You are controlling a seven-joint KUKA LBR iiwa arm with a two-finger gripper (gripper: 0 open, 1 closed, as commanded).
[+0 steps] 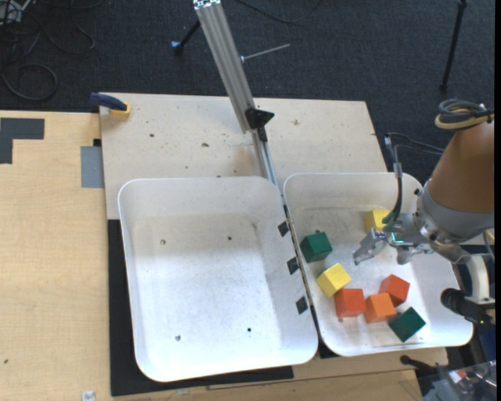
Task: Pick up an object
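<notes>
Coloured blocks (351, 301) in right bin (334, 192)

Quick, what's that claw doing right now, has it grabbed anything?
Gripper: open, holding nothing, above the right bin among the blocks.

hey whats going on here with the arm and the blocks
A grey KUKA arm reaches in from the right over the right bin, trying to pick up an object. Its gripper hangs low among the blocks, near a yellow block by the far wall and a green block. Nothing is visibly held. More blocks lie nearer the front: yellow, three orange, dark green. The left bin sits alongside.
</notes>
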